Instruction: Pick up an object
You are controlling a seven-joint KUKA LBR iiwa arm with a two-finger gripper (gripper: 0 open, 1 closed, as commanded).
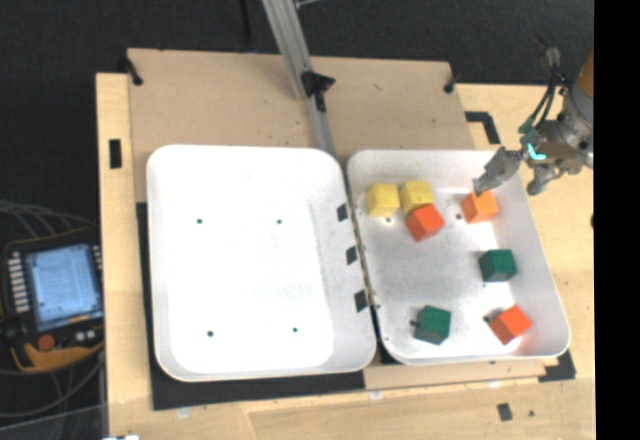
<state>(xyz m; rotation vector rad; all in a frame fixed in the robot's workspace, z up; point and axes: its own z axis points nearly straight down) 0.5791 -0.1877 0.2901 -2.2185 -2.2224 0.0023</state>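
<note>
Orange, yellow and green blocks lie in the right bin (548, 273); the claw (518, 171), open and holding nothing, hovers at its two o'clock corner.

Grey gripper (518, 171) with slim metal fingers, teal glint at wrist, thin dark cables, orange band above

Two white bins (250, 163); the right holds yellow (382, 200), orange (425, 221) and green (497, 265) blocks

Blocks are crowding the right bin (395, 338); beside it, the left bin (170, 258) is lying open, a slanted pole (285, 18) rising behind.
</note>
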